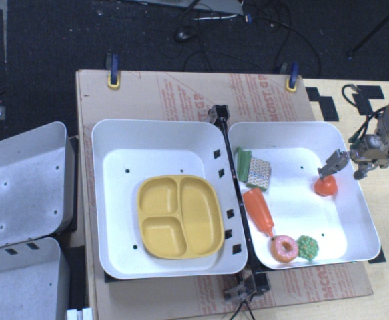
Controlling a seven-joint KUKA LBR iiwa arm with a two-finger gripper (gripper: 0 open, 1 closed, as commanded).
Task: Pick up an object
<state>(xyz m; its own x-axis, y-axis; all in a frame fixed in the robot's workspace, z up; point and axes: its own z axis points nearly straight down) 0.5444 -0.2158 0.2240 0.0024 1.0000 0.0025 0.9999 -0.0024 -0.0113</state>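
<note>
In the right bin [354, 205] lie several small things: a red tomato-like ball [326, 187], an orange carrot shape [258, 210], a pink-frosted donut [284, 248], a green broccoli piece [308, 247], a green stick [244, 165] and a patterned pouch [260, 172]. My gripper [346, 168] reaches in from the right and hangs over the bin's right side, open. Its left finger [330, 165] is just above the red ball and its other finger is near the bin's right rim. Nothing is between the fingers.
The left bin [114, 179] holds a yellow three-part plate [180, 216]. A black divider [233, 179] runs between the bins. Blue and yellow clamps [114, 72] sit at the board's far edge. Spare white bins [21, 179] lie to the left.
</note>
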